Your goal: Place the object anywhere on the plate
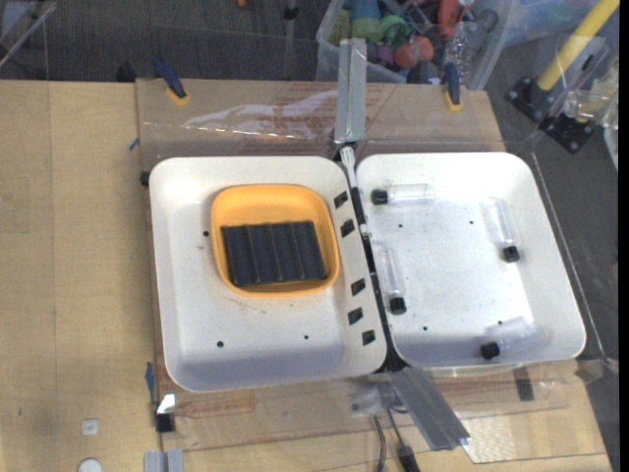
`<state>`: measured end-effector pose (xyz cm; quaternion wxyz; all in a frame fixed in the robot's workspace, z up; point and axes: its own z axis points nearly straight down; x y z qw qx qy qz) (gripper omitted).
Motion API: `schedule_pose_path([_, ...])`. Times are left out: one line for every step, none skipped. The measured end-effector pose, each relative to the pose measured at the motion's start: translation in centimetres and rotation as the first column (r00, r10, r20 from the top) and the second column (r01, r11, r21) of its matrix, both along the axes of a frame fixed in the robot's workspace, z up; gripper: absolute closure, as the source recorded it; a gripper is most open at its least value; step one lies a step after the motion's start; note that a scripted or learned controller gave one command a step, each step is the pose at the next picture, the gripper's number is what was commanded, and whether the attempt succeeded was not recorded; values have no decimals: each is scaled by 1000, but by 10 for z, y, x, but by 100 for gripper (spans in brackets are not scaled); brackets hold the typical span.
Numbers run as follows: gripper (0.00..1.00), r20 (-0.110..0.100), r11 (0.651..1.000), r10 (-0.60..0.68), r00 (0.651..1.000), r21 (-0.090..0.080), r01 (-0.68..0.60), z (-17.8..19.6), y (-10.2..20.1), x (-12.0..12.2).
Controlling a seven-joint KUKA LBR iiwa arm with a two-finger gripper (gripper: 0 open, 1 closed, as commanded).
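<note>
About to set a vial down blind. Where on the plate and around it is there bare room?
The dark ridged block covers most of the orange plate; only the strip of plate behind it is bare. The left bin floor is free in front of the plate. In the right bin, the middle is open, ringed by four clear vials.

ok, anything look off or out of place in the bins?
Nothing damaged or spilled. The dark ribbed block lies flat on the orange plate in the left bin. Four clear tubes with black caps lie scattered at different angles in the right bin.
</note>
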<state>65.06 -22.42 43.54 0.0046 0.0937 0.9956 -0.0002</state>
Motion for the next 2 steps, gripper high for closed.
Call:
schedule_pose_path([100,0,980,198,980,-1,-198,0,3,13])
schedule_pose_path([100,0,841,542,841,-3,-542,0,3,18])
